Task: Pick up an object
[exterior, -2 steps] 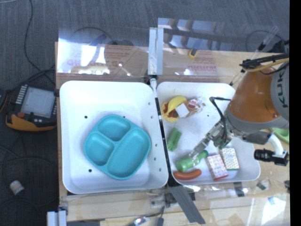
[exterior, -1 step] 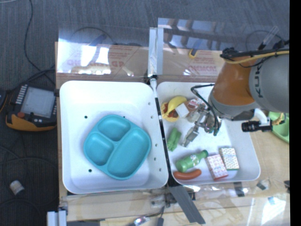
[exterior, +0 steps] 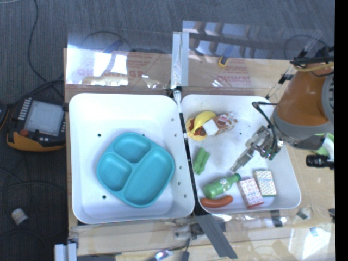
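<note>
The left bin (exterior: 81, 162) holds a teal divided plate (exterior: 136, 168). In the right bin (exterior: 283, 145), the gripper (exterior: 242, 162) hovers, its jaw state unclear; a green bottle (exterior: 220, 186) lies just below it, two small boxes (exterior: 257, 189) beside, and bare floor above.

The arm (exterior: 304, 105) reaches in over the right bin (exterior: 288, 200), orange band above the wrist. Its pincer (exterior: 242, 162) points down-left above the bin floor.

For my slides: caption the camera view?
Gripper hovers above a green bottle in the right bin.
</note>
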Tool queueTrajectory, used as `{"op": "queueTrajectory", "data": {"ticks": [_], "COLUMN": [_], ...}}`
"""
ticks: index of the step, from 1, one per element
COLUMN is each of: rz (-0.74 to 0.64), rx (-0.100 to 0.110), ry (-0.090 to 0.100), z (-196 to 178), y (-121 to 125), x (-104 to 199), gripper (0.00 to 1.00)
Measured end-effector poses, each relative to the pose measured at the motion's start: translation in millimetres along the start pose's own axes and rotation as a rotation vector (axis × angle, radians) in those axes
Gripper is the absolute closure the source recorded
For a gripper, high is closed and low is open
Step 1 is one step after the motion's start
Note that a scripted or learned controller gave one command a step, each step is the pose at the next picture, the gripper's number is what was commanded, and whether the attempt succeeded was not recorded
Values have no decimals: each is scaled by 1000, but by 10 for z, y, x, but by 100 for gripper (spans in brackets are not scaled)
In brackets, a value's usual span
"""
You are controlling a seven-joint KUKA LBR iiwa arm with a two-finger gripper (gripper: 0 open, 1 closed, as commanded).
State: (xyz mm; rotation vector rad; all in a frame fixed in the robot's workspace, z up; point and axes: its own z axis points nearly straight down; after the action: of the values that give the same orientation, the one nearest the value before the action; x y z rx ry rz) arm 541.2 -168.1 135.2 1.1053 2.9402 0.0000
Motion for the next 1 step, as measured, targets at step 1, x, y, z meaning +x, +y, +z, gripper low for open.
{"op": "queueTrajectory", "data": {"ticks": [1], "rz": [28], "rx": [-2], "ry": [0], "z": [1], "y": [741], "x": [-699], "gripper": [0]}}
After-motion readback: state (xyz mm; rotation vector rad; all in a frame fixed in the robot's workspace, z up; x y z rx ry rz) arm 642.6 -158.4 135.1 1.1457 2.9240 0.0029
